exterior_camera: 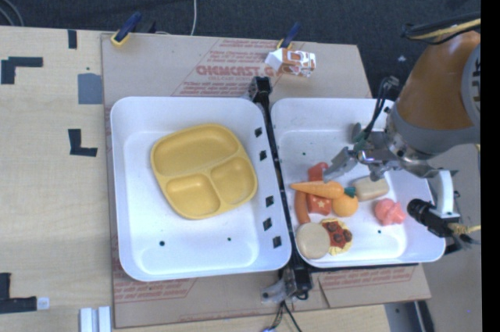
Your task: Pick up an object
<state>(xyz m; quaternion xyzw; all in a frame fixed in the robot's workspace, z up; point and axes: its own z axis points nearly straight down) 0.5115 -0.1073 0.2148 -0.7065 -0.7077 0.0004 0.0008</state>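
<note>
Claw (349,156) hangs low in right white bin (312,119); open or closed, cannot tell. Orange plastic carrot (316,187) lies just at its 7 o'clock, long axis 3-to-9.

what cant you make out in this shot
- Gripper in the camera view: blurred and partly under the wrist, so its state cannot be told.
- Beige block: its top edge is covered by the arm.
- Red piece: partly behind the carrot, identity unclear.
- Arm: cut off by the right edge.
</note>
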